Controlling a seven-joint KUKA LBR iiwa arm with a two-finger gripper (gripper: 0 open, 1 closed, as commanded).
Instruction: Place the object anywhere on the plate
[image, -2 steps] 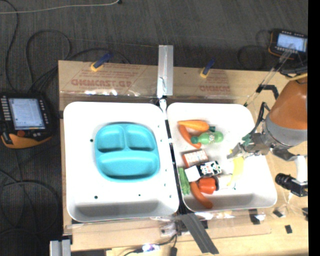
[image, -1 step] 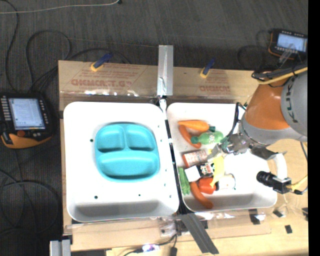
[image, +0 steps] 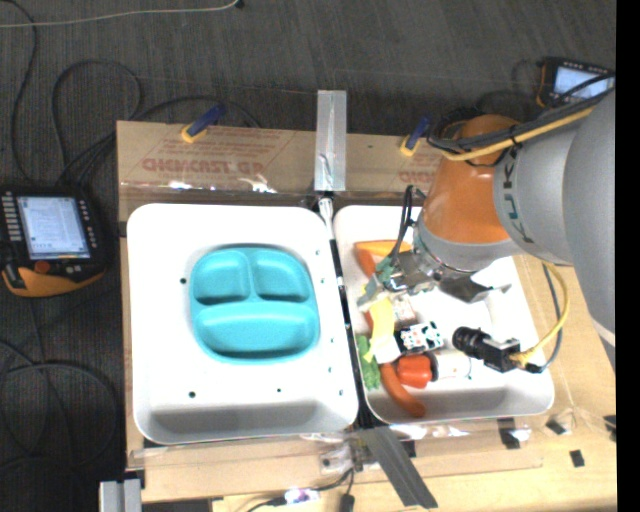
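A turquoise plate (image: 254, 302) with three compartments lies in the left white bin (image: 170, 400). The right bin (image: 530, 400) holds a heap of toy food: an orange wedge (image: 374, 254), a yellow piece (image: 382, 322), a green piece (image: 370, 374) and a red-orange piece (image: 412, 372). My gripper (image: 400, 283) hangs low over the heap's upper left, just right of the divider, under the grey and orange wrist. The wrist hides much of the heap behind it.
A metal bar (image: 331, 140) stands at the back between the bins. Blue and yellow clamps (image: 203, 121) pin the cardboard behind them. A black cable and connector (image: 488, 347) trail from the wrist over the right bin. A handheld pendant (image: 48, 240) lies at far left.
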